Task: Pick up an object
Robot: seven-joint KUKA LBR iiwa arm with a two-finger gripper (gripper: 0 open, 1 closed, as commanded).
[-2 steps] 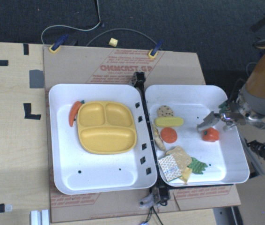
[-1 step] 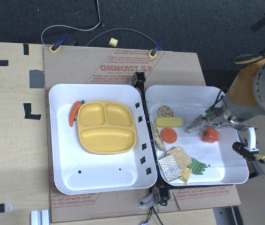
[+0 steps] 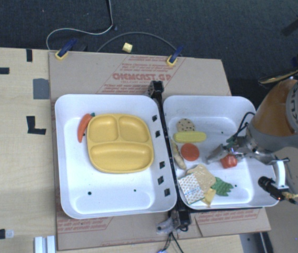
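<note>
Over in the right bin [image 3: 244, 107], the gripper [image 3: 224, 154] sits just beside a small red piece [image 3: 229, 161]; its grip I cannot tell.

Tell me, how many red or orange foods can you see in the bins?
3. The carrot lies in the left bin beside the yellow plate. The round red slice and the small red piece lie in the right bin. Others may be hidden.
</note>
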